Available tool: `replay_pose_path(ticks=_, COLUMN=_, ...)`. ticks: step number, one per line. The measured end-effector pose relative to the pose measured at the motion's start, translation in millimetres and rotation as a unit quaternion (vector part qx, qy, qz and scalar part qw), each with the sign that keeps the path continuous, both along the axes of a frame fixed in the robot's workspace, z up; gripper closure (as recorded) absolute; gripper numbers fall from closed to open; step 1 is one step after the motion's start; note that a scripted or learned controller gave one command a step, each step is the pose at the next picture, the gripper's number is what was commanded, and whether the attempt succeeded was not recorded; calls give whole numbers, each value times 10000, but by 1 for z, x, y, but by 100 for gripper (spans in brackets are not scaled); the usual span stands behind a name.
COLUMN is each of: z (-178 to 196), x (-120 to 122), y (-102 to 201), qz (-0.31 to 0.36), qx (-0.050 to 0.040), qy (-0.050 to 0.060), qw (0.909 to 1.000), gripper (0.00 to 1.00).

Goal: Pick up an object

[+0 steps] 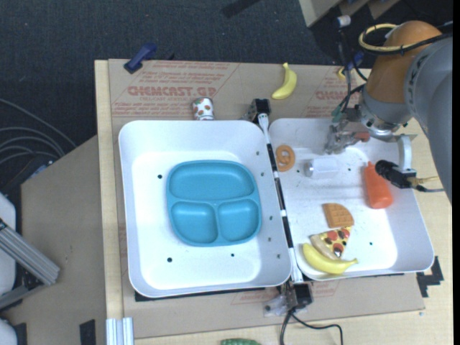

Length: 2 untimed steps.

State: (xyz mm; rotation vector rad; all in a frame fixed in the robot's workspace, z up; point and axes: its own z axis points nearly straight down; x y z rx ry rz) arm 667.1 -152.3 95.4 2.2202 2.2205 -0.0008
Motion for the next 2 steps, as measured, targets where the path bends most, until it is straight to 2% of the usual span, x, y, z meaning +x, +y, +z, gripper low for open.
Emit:
replay_pose_path(ticks=1, z=0, x=0, y=0, qz=0, qx=-1, qy=2, qw=10000, gripper=0)
replay_pose_path(ticks=2, z=-11, x=-1, y=-15, qz=-5, qx=-1, qy=0, qw=10000, gripper=0)
